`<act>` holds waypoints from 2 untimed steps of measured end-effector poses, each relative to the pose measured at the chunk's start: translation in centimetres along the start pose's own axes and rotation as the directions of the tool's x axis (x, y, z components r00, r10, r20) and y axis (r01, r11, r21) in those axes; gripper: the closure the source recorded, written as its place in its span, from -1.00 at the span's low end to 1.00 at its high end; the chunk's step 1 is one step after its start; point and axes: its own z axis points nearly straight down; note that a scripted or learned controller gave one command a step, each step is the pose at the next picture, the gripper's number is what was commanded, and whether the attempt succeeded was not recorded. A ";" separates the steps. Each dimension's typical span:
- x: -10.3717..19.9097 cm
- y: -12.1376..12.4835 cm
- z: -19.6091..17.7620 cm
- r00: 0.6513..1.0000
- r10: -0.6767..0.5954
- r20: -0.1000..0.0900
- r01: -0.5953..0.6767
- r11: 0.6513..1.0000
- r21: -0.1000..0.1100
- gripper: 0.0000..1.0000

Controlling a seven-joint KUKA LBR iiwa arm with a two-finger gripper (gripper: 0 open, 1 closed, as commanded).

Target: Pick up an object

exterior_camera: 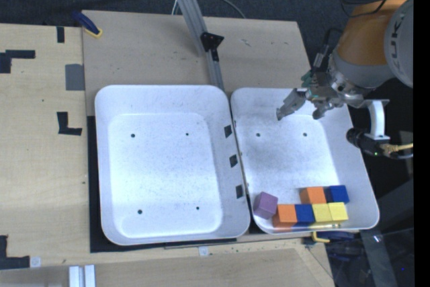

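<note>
Several small blocks (310,206) lay clustered at the right bin's (282,151) near edge, well apart from the jaws (302,109), which hung released and ungrasping above its far end.

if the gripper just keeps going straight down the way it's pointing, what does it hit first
Most likely the bare floor of the right bin. The gripper hangs over that bin's far end, fingers spread and angled down. The blocks sit clustered at the near edge, well off that line, though depth is hard to judge from this slanted view.
</note>
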 end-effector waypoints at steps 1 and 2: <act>2.1 1.4 9.4 1.000 0.000 0.000 0.000 1.000 0.008 -1.00; 1.0 3.3 14.0 1.000 0.001 0.002 -0.001 1.000 0.004 -1.00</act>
